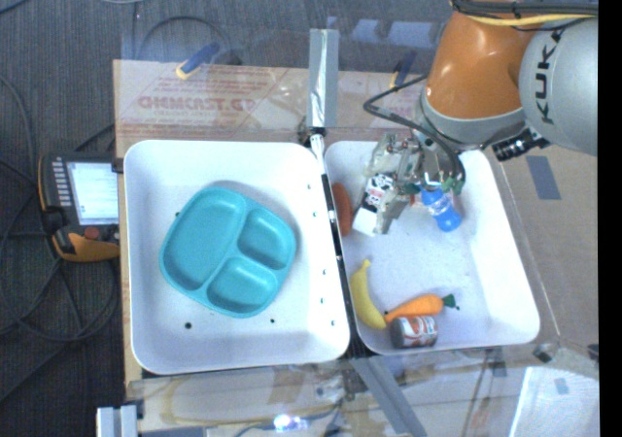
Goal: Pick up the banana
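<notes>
At the near edge of the right bin (505, 231) one small can (415, 331) lay on its side, one carrot (420, 306) touching it just behind. The one banana (365, 297) curved beside them against the bin's left wall, near its front left corner, touching the carrot's tip. The left bin (146, 260) carried one teal divided plate (229, 250) at its middle.

Farther back, one reddish sausage-like thing (341, 209) lay along the right bin's left wall. The hand (397, 194) hung over the far part of that bin, well apart from the banana; whether its fingers stood wide or narrow could not be told, and nothing was plainly held. One blue bottle-like thing (444, 210) lay just beside it.

The step in hand looked like the approach. Done well, the hand would travel toward the near left corner, turn so its fingers close across the banana's width at mid-length, and descend clear of the wall and the carrot. One tablet (86, 194) sat beyond the table's left edge.
</notes>
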Controlling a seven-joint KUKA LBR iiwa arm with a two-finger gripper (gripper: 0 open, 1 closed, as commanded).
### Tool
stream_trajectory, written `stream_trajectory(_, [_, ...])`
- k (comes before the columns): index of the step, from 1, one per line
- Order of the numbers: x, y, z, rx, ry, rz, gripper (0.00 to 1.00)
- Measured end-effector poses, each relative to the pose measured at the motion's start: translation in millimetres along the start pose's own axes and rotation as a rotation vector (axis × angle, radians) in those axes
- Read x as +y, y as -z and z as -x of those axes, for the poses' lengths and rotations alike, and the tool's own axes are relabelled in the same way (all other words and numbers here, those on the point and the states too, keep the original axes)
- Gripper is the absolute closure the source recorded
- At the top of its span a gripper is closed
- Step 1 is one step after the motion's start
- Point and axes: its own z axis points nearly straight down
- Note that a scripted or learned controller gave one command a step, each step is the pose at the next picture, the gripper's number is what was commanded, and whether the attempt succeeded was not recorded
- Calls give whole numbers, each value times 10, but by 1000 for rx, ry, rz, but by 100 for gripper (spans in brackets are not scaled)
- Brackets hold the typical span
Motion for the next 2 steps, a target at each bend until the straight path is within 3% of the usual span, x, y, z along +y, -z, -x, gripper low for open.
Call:
stream_trajectory(1, [297, 882, -1100, -5, 22, 1, 0])
stream_trajectory(2, [478, -255, -1244, -2, 43, 2, 0])
